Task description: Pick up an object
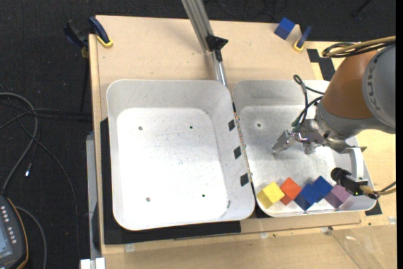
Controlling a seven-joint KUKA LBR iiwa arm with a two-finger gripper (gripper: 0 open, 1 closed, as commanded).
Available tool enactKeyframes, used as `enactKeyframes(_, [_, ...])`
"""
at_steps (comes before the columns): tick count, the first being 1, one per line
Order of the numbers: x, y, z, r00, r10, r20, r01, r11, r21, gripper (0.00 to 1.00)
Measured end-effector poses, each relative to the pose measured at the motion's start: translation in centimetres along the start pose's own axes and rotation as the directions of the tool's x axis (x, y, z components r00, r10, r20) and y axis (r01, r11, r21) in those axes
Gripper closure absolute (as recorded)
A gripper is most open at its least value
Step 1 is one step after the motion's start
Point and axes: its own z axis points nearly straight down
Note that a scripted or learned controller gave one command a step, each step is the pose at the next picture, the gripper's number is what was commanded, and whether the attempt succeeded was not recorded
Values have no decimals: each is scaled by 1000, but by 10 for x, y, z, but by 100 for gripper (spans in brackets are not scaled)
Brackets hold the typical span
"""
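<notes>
Four small blocks lie in a row along the front edge of the right bin (264,92): a yellow block (271,194), an orange block (290,189), a blue block (315,192) and a purple block (337,196). My gripper (293,144) hangs over the middle of the right bin, a little behind the blocks and apart from them. It is open, its two fingers spread left and right with nothing between them. The arm's orange band (352,91) shows to the right, above the wrist.
The left bin (126,104) lies beside the right one, with a shared wall between them. A second blue block (285,27) sits on the wooden bench at the back right. A metal pole (192,0) slants down to the bins' back edge.
</notes>
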Motion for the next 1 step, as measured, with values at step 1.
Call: enactKeyframes(1, [-3, 2, -13, 1000, 5, 1, -5, 1000, -5, 100])
